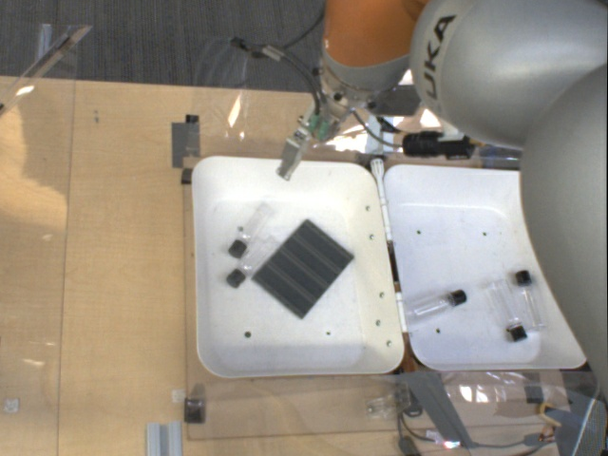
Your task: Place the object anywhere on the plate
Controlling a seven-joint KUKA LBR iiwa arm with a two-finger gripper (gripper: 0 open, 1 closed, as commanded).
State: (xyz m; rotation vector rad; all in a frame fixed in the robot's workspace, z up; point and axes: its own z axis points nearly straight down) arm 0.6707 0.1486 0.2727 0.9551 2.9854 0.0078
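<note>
We see the end effector [290,160] hanging over the left bin's [214,350] far rim; we cannot tell its state. Below it lie two clear, black-capped vials [249,231] beside a dark ribbed square plate [303,267]. To its right, the other bin [560,354] holds three more vials [439,303].

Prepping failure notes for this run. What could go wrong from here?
1. The two clear black-capped vials in the left white bin lie close together beside the dark ribbed plate; a grasp may catch both or slip.
2. The gripper hangs over the bin's far rim; a descent there could strike it.
</note>
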